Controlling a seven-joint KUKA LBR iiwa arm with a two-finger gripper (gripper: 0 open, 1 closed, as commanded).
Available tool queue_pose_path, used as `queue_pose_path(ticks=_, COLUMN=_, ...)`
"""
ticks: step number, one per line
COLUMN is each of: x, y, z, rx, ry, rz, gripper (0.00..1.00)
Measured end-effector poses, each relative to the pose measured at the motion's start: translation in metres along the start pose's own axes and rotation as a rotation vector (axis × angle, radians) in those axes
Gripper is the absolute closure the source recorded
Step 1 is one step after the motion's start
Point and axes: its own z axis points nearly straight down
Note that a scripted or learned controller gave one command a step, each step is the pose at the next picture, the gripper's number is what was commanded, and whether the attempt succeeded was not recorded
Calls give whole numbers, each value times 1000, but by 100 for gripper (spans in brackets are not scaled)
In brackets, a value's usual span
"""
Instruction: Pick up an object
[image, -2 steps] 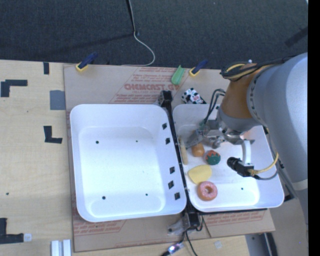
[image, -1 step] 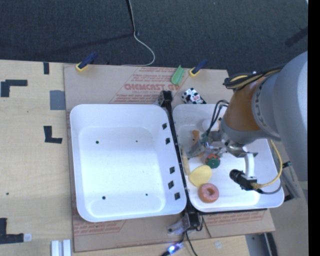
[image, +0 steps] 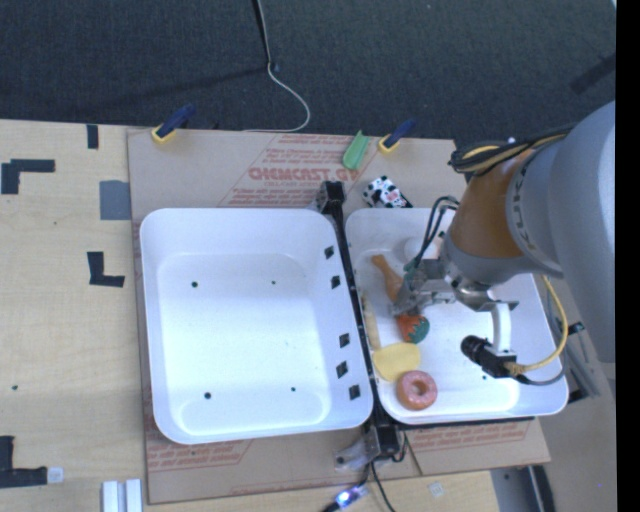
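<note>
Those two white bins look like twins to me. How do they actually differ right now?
The left bin shows a bare white floor with a few dark dots; the right bin holds a pink donut, a yellow piece and other small toys. The arm's gripper reaches into the right bin, not the left. Both are shallow, white, and side by side.

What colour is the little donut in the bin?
Pink, with a hole in the middle. The donut shows best in the camera view, near the right bin's front edge.

glossy white plastic bins (image: 160, 300), matt cardboard base (image: 290, 170)
</note>
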Motion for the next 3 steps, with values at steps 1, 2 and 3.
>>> queue_pose_path(ticks=1, x=59, y=26, z=-96, rx=-9, ry=5, rz=-9, gripper=100)
queue_pose_path(ticks=2, x=91, y=26, z=-89, rx=1, ry=5, rz=-5, gripper=100)
queue_pose_path(ticks=3, x=163, y=-55, z=-99, rx=7, ry=5, rz=-8, gripper=100)
